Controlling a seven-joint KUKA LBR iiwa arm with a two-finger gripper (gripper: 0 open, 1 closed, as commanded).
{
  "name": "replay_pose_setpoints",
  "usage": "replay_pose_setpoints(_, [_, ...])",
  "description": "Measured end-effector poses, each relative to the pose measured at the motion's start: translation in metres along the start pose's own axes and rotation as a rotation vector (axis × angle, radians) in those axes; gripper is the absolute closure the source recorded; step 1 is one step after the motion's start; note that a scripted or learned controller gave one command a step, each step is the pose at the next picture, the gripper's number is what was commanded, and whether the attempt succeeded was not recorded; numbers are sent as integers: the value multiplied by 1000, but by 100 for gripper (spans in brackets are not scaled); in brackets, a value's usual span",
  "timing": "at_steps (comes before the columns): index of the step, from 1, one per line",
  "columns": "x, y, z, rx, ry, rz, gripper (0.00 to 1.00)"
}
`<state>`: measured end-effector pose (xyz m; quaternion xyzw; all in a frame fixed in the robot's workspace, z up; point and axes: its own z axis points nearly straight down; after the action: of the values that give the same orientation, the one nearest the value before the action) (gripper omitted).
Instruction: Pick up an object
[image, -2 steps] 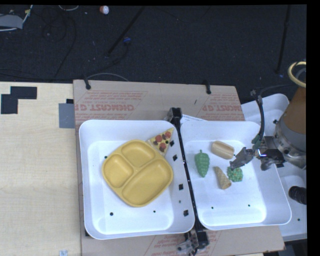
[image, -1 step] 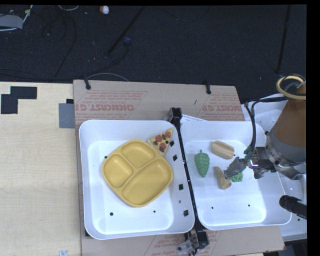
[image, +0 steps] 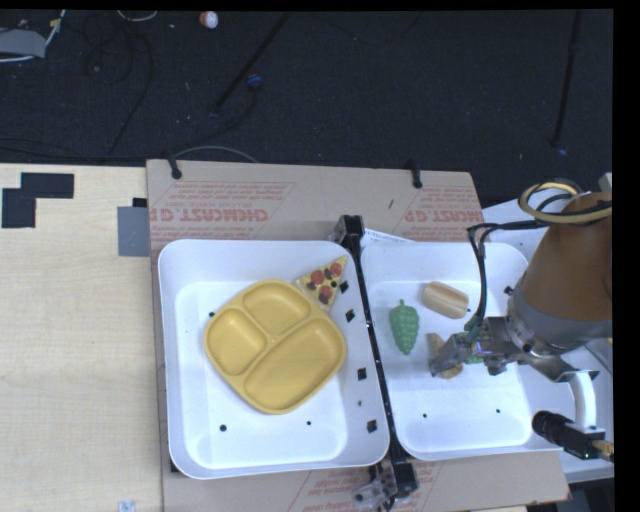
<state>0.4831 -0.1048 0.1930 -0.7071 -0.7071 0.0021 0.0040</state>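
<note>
Nearest the camera, the two shallow white plastic bins sit side by side; the left holds one yellow divided plate and one toy pizza slice. In the right bin lie one green ridged toy, one tan bun-like toy and a small tan piece just beside the two-finger gripper, which sits low there, probably to reach that piece. Whether it is open or closed I cannot tell.

Bench: I see a pale wooden bench top.
On it: flat brown cardboard sheet, bearing two shallow white plastic bins side by side.
</note>
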Motion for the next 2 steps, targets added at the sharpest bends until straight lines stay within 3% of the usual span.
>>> replay_pose_setpoints(1, [0, -5, 44, 0, 0, 1, 0])
replay_pose_setpoints(2, [-1, -4, 32, -2, -1, 5, 100])
